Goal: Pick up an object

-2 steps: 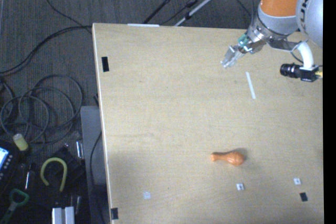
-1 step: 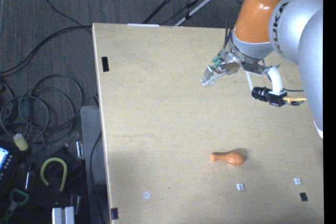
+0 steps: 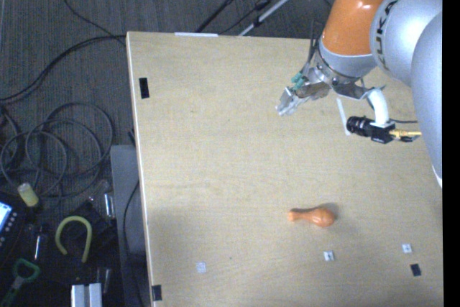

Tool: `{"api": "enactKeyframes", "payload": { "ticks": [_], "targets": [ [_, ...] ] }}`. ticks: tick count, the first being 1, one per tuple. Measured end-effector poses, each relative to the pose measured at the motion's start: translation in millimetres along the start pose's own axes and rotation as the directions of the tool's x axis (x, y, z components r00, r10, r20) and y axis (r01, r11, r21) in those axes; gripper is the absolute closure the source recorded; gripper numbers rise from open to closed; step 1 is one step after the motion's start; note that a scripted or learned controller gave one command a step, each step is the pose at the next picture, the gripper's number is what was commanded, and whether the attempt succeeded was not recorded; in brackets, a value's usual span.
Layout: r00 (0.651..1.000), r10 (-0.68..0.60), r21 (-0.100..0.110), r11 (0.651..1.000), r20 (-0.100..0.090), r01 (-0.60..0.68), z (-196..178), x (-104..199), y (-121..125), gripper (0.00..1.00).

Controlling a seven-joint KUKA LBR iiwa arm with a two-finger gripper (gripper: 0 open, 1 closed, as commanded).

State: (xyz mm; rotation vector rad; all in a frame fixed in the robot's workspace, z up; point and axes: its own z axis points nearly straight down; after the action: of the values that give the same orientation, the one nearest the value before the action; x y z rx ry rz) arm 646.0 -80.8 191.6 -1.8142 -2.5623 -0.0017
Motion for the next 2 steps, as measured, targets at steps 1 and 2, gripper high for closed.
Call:
{"api": "enactKeyframes", "payload": {
  "ticks": [1, 2],
  "targets": [
    [0.948, 0.318, 0.000, 0.948, 0.005, -0.318, -36.0, -59.7, 2.6, 1.00],
    [1.000, 0.025, 0.003, 1.000, 0.004, -0.025, -8.0, -123.6, -42.2, 1.00]
  ]
}}
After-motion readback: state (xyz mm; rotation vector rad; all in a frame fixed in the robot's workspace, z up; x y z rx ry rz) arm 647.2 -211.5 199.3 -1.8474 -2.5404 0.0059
